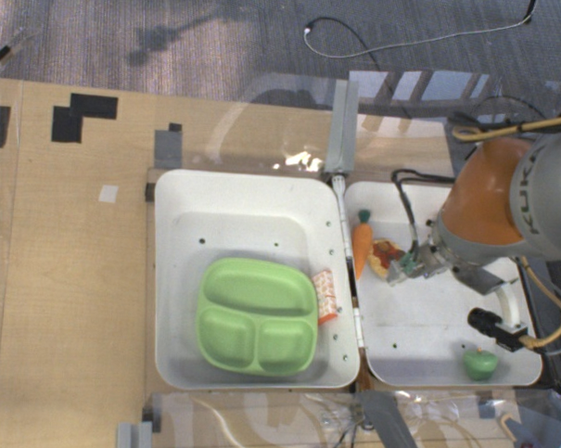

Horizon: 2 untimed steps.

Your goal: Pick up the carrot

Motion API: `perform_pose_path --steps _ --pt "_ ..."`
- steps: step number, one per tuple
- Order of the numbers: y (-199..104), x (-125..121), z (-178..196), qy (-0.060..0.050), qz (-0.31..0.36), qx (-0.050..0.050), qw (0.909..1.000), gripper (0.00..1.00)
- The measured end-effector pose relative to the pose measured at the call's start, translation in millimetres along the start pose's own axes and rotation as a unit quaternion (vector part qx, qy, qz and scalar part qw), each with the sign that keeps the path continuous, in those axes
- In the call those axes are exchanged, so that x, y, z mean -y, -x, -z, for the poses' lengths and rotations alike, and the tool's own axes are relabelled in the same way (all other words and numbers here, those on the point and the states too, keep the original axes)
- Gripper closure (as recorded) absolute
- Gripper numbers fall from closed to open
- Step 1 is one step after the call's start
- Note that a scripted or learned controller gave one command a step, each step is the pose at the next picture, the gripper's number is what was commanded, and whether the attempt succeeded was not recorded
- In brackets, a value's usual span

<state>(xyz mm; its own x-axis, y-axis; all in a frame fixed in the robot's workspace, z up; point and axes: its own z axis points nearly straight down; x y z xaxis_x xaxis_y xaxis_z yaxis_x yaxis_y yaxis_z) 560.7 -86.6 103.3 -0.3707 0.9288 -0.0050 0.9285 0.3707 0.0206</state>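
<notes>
While the smooth, tapered orange carrot (362, 247) lay against the right bin's (423, 359) left wall, the gripper (410, 265) hovered just right of it; its state could not be told. A rounded green fruit (480, 364) sat farther right.

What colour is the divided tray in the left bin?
Light green: the tray shows clearly in the camera view.

Camera: you look down from above the bench (64, 283), at a slant.
Framing: both white bins (263, 204) sit mid-frame.
Arm (504, 196): enters right of the bins.
</notes>
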Motion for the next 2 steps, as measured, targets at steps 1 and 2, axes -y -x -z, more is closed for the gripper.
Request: perform_pose_path --steps 1,2 --pt "-29.4 40.4 107.8 -0.006 0.053 -0.001 0.9986 1.0" --pt "-8.5 72.5 48.3 -0.008 0.187 -0.003 0.9824 1.0"
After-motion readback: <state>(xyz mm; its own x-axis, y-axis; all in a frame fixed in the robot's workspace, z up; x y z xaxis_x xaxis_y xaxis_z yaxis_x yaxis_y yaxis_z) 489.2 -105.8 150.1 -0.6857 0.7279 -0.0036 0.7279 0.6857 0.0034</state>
